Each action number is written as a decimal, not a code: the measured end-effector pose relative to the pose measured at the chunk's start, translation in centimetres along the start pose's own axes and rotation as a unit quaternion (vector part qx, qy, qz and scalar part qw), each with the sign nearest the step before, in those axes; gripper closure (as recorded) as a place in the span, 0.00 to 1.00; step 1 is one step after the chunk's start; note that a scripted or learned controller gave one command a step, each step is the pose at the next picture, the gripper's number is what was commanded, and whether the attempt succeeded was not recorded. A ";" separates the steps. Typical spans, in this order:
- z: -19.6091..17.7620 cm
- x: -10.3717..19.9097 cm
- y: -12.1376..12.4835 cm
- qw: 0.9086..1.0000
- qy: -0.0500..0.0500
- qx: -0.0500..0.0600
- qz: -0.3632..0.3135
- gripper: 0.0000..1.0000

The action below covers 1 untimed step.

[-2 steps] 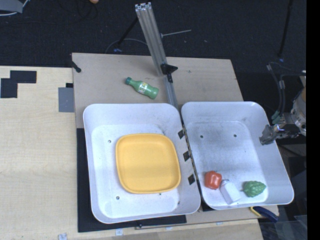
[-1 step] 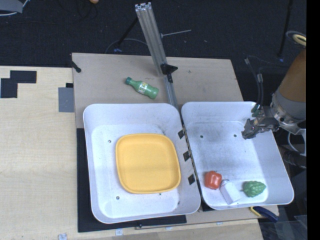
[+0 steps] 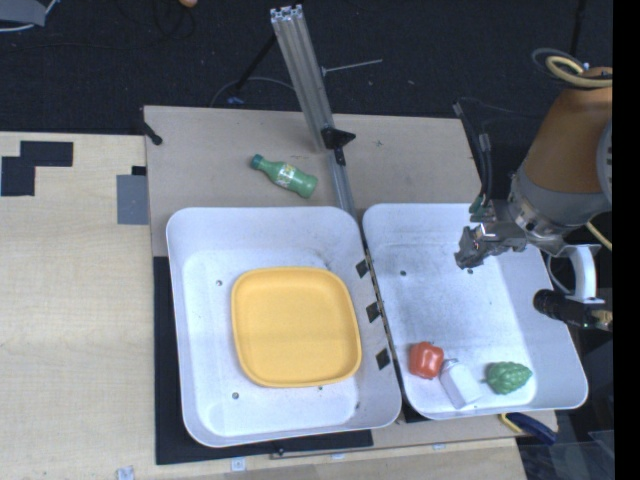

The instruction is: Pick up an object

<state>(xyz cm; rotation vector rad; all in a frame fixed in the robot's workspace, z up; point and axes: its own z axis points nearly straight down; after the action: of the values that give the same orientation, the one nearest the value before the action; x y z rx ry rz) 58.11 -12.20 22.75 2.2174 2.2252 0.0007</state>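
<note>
Two white bins (image 3: 205, 268), yellow plate (image 3: 296, 326) left, red pepper (image 3: 425, 360) right, green bottle (image 3: 285, 175) outside, gripper (image 3: 472, 252) grasp unclear.

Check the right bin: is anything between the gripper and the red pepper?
Nothing visible. The gripper hangs over the upper part of the right bin, and bare bin floor lies between it and the red pepper at the lower edge. The white object and green object sit to the pepper's right, off that line.
</note>
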 end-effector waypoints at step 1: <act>0.9 5.2 2.3 1.000 0.001 0.001 0.000 1.00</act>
<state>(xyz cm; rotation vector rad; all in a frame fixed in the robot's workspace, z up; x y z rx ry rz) 60.34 -7.02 21.84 2.2186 2.2267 0.0002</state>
